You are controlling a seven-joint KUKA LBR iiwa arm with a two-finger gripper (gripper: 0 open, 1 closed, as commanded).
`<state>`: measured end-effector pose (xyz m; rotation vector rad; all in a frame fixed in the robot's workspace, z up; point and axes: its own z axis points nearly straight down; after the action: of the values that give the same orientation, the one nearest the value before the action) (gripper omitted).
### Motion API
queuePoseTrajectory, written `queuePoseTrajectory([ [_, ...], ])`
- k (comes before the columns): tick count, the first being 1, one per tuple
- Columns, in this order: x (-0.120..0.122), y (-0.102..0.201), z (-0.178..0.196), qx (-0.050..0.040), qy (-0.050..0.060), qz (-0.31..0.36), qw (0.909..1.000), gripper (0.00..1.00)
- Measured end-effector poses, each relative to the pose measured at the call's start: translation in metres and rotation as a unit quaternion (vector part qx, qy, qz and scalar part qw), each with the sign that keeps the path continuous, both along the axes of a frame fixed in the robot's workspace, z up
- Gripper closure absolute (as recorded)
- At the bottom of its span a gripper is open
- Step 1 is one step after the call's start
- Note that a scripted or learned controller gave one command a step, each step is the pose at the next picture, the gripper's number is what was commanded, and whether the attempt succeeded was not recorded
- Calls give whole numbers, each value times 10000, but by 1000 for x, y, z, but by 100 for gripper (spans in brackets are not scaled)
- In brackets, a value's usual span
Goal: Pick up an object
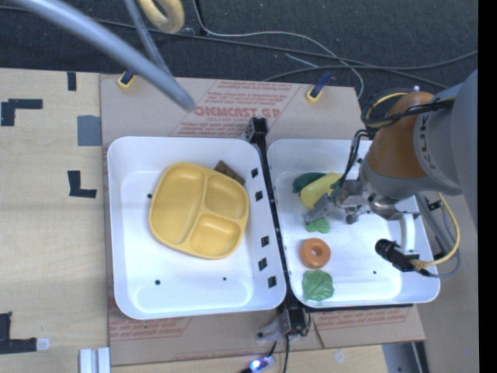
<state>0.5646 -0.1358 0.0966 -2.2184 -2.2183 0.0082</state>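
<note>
The right bin (404, 290) holds a yellow and green object (314, 186) near its upper left, a small pale green piece (317, 225) below it, an orange ring (314, 252) and a green leafy lump (318, 286) near the front wall. My gripper (335, 207) hangs low in this bin, just right of the yellow and green object and the small green piece. The grey arm with its orange band (396, 142) reaches in from the right. Nothing shows between the fingers.
The left bin (128, 231) holds a yellow divided plate (199, 210) with a dark brown thing (227, 169) peeking out behind it. A black divider (268, 224) runs between the bins. Cables (435, 239) loop along the right bin's right side.
</note>
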Motion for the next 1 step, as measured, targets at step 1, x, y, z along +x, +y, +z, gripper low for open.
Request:
queuePoseTrajectory([
  [1, 1, 2, 13, 9, -15, 17, 10000, 100],
])
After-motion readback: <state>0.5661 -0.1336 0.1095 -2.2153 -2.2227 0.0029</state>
